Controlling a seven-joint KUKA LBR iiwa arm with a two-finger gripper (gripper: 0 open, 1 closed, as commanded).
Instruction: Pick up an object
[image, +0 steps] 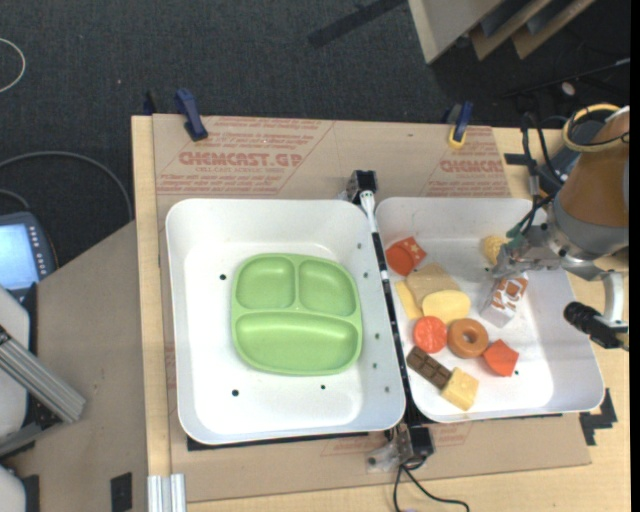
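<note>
My gripper (510, 262) hung over the right bin (570, 385), near its far edge; I could not tell its opening. Beside it lay a small wrapped packet (506, 297), a doughnut (467, 338) and toy foods. The left bin (190, 300) held a green divided plate (296, 314).

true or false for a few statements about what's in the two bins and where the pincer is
1. The green divided plate lies in the left bin. True.
2. The donut sits in the left bin. False: it is in the right bin, beside the round red piece.
3. The pincer is over the right bin. True; it is near a small red and white packet.
4. The chocolate bar rests on the green divided plate. False: it lies at the near side of the right bin, next to a yellow cheese cube.
5. The red cube is in the right bin. True.
</note>
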